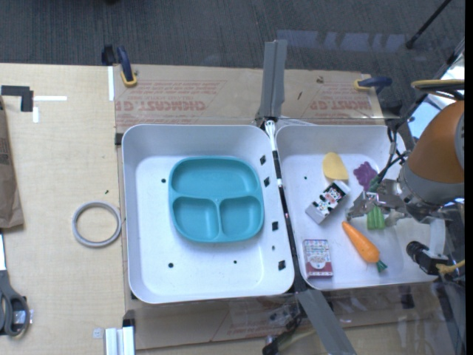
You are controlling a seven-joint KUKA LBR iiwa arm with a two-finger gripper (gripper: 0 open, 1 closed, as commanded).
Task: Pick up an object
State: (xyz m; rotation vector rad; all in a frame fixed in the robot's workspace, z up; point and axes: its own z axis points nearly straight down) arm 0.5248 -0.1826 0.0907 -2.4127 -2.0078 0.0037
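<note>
Where a pale wooden bench (59,161) spreads before dark carpet, two white bins sit side by side: the left bin (140,213) holds a teal divided plate (217,199), the right bin (295,154) scattered items with bare floor toward its far wall. Gripper (367,206), fingers spread, hangs low at the right bin's near-right, its tips touching a green object (377,218). Just beside lie an orange carrot (361,242), purple piece (364,174), yellow piece (335,166), small box (318,258) and a black-and-white item (327,201).
</note>
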